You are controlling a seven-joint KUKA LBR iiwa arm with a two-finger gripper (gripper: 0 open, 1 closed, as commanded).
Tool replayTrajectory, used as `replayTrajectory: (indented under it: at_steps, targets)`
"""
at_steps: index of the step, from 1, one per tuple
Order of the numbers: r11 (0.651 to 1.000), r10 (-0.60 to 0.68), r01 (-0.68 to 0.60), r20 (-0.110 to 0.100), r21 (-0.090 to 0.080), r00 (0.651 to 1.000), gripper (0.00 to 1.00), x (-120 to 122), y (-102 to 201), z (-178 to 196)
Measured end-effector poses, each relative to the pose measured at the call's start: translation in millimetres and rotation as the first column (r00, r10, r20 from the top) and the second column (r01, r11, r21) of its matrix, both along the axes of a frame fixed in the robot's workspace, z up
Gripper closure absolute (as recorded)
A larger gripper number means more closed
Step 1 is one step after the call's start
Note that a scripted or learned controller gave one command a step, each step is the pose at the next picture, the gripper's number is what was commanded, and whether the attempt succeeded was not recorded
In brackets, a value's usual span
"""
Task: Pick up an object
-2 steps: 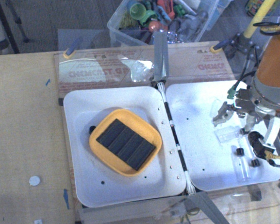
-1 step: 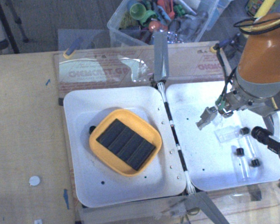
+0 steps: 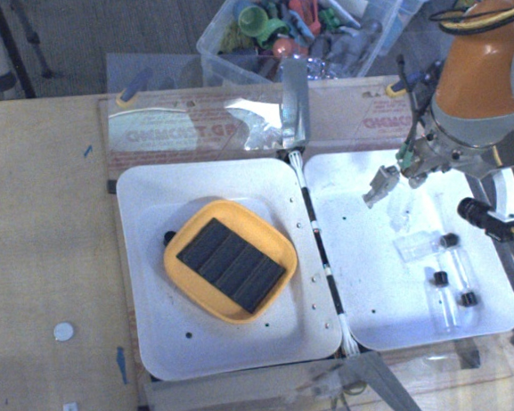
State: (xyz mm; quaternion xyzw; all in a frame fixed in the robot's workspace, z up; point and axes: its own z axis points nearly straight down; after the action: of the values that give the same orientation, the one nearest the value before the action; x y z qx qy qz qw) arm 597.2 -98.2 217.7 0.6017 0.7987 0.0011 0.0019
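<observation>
A yellow-orange, rounded-square plastic tray with a dark slatted rectangular panel set into its top (image 3: 231, 261) lies in the left shallow white bin (image 3: 145, 255), roughly at its centre and turned at a slant to the bin's walls. The panel shows three or four parallel dark grey strips, and the rim around it is thick and smoothly curved (a small black piece peeks out from under its upper-left corner (image 3: 169, 238)). The tray rests flat on the bin floor, touching nothing else that can be made out.

The right shallow white bin (image 3: 374, 315) holds several clear plastic tubes with black caps (image 3: 447, 282), lying loosely together toward its lower right part, well apart from the tray.

The grey arm with the orange band (image 3: 479, 82) reaches in from the right over the upper part of the right bin. Its two-finger gripper (image 3: 382, 185) hangs above the bin's upper middle, near the dividing wall between the bins, and well apart from the yellow tray. Whether its jaws are open or closed cannot be told from this angle; nothing is seen between them.

Beyond the bins, a clear plastic tub of mixed coloured toys (image 3: 312, 16) stands at the far edge of the wooden bench (image 3: 44, 219).
</observation>
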Motion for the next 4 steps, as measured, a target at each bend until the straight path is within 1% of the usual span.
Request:
replayTrajectory:
  at_steps: [1, 2, 3, 4]
  targets:
    - [0.979, 0.202, -0.202, 0.002, -0.001, 0.979, 0.00, 64, 38, -32]
    - [0.880, 0.474, -0.474, -0.005, 0.002, 0.880, 0.00, -15, 76, -32]
    - [0.999, 0.051, -0.051, -0.008, 0.002, 0.999, 0.00, -90, 73, -33]
    - [0.999, 0.050, -0.050, -0.003, 0.002, 0.999, 1.00, -89, 73, -24]
